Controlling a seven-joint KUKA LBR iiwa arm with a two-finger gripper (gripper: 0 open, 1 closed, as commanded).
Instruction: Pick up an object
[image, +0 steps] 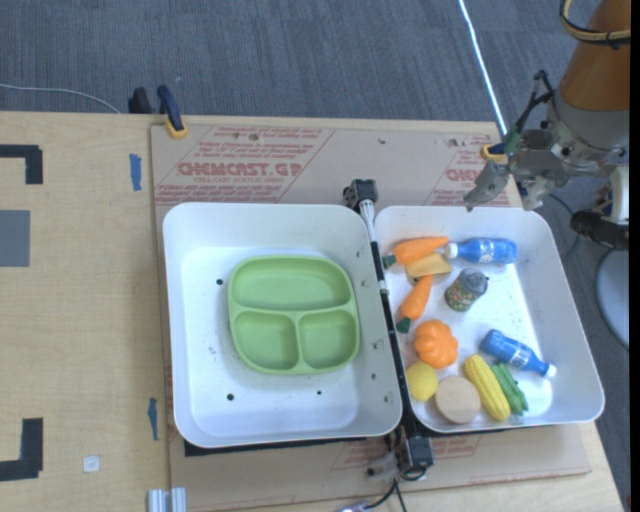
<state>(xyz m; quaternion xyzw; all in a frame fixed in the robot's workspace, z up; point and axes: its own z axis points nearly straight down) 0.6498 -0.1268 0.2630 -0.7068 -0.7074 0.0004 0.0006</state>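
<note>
While the grey two-finger gripper (497, 183) hangs above the far edge of the right shallow white bin (572, 330), its fingers spread apart and holding nothing, the contents lie as follows. Right bin, far end: long orange plastic carrot (420, 248) touching a tan wedge-shaped piece (430, 266); blue plastic bottle with white cap (484, 251) just beside them. Middle: smaller orange carrot (417, 297), dark speckled jar (465, 290). Near end: orange toy pumpkin (436, 343), second blue bottle (515, 353), yellow lemon (421, 381), tan round disc (458, 400), yellow corn cob (487, 387), green pod (513, 391). Left shallow white bin (190, 330): light green three-compartment plastic tray (293, 312).
</note>
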